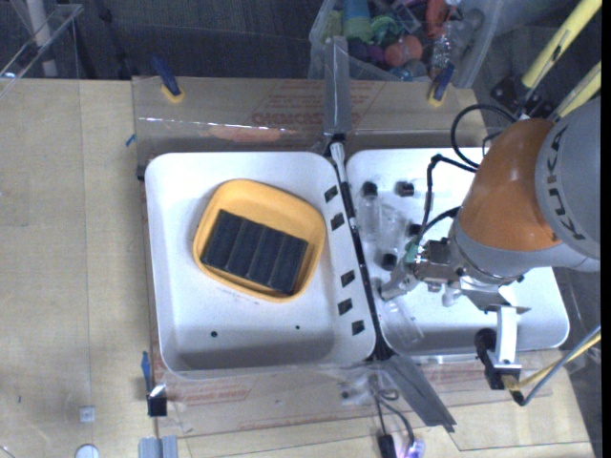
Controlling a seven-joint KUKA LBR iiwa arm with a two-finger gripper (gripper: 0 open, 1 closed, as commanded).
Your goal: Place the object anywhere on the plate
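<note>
Reading "KUKA" on arm | yellow plate in left bin | jaws' state unclear

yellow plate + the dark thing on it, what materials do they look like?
Yellow plate: likely plastic or melamine; even colour, smooth rounded rim, soft sheen. Could be glazed ceramic.
Dark ribbed block lying on the plate: matte black, parallel grooves, no glare; looks like rubber, foam or matte plastic. Can't settle which from this view.
</note>
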